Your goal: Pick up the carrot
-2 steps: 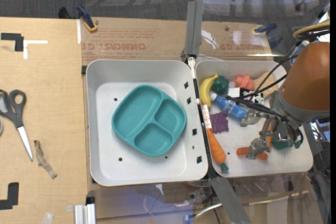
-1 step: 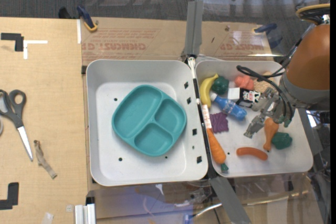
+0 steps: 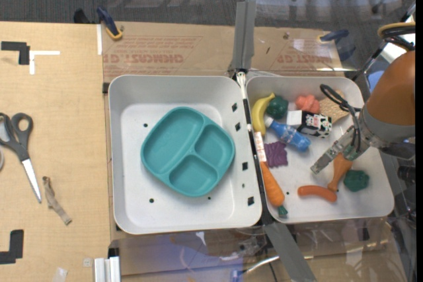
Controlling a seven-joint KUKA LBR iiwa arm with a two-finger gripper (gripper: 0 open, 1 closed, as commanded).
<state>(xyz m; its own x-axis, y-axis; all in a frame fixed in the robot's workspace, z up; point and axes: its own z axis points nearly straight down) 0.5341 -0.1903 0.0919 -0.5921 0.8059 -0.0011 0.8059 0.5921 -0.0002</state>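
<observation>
Your carrot [image 3: 271, 185] is a smooth, tapered orange cone with a green tip, lying against the left wall of the right bin [image 3: 378, 209]. The gripper [image 3: 328, 162] sits well to its right, metal fingers spread apart over an orange sausage [image 3: 317, 193], clamping nothing

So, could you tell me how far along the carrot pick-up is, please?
Nothing looks done yet: the carrot lies in the right bin, along its left wall. In progress: the hand is low in that bin, near an orange piece and apart from the carrot. Left: move to the carrot, grasp it and lift.
</observation>
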